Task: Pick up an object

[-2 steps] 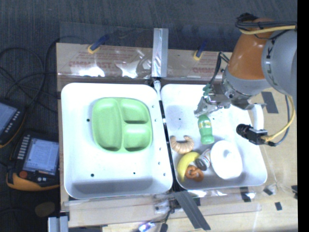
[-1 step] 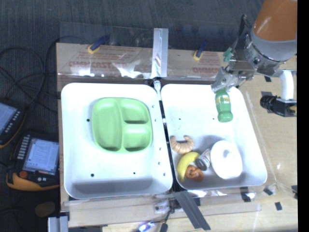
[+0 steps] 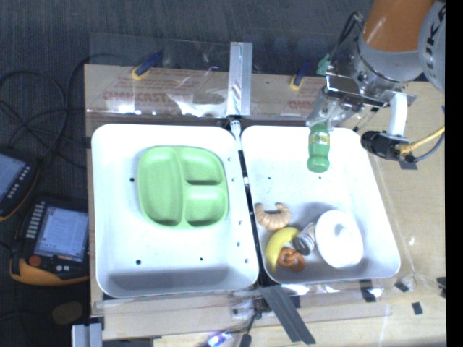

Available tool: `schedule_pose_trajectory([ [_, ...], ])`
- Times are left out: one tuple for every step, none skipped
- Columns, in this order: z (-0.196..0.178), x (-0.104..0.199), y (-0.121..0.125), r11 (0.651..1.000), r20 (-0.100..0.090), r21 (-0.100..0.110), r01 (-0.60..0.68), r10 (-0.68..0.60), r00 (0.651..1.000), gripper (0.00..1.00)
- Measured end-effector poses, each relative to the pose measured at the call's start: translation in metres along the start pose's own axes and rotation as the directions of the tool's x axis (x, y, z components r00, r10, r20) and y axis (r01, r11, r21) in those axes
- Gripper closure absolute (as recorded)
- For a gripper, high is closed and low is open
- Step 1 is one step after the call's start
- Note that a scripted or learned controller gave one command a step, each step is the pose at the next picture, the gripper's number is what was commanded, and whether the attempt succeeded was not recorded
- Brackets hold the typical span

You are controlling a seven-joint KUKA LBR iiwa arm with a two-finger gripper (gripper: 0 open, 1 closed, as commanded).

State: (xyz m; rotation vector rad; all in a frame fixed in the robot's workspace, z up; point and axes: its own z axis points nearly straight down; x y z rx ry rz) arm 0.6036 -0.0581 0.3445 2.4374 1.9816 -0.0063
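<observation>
My gripper (image 3: 320, 121) hangs over the far part of the right bin (image 3: 376, 194), below the grey wrist and orange band. It is shut on the top of a small green bottle-shaped object (image 3: 317, 152), which dangles upright from the fingers above the bin floor. Lower in the same bin lie a tan croissant-like piece (image 3: 272, 215), a yellow banana (image 3: 279, 243), a brown-orange item (image 3: 292, 259), a small dark-and-white can (image 3: 307, 239) and a white round lid-like object (image 3: 338, 238).
The left bin (image 3: 116, 251) holds a green divided plate (image 3: 182, 185). A metal divider bar (image 3: 239, 78) stands behind the bins. Cables and a handheld pendant (image 3: 54, 237) lie off the bench at left.
</observation>
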Motion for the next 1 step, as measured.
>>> schedule_pose_trajectory([
  [0.0536, -0.0065, -0.0851, 1.0, -0.001, 0.002, 0.029, -0.029, 1.0, 1.0],
])
